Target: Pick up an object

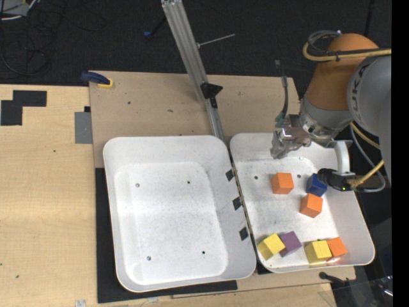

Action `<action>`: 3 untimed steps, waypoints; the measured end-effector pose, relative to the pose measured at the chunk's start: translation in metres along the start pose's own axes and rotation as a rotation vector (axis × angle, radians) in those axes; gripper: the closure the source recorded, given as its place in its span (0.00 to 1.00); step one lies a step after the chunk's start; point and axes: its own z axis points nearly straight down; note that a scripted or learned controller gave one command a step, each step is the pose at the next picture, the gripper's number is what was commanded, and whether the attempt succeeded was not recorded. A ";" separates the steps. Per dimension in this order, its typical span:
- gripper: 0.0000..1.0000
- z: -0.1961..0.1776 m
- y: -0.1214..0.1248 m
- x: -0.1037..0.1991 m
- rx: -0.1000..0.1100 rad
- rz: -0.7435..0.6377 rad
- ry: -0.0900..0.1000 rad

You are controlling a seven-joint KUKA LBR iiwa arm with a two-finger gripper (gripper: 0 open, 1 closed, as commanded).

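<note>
The right bin holds several small cubes. An orange cube lies near its middle, with a blue cube and a second orange cube to its right. Along the front edge sit a yellow cube, a purple cube, another yellow cube and an orange cube. My gripper hangs over the bin's back part, above and behind the middle orange cube and apart from it. No cube is seen in it.
The left bin lies beside the right one, joined by black clips along the shared edge. A slanted aluminium rail rises behind the bins. The arm's orange band looms at the upper right.
</note>
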 end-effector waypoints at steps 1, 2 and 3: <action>1.00 -0.021 0.000 -0.002 0.002 0.001 0.000; 1.00 -0.033 -0.011 0.045 0.006 -0.003 0.002; 1.00 -0.046 -0.017 0.095 0.006 -0.004 0.003</action>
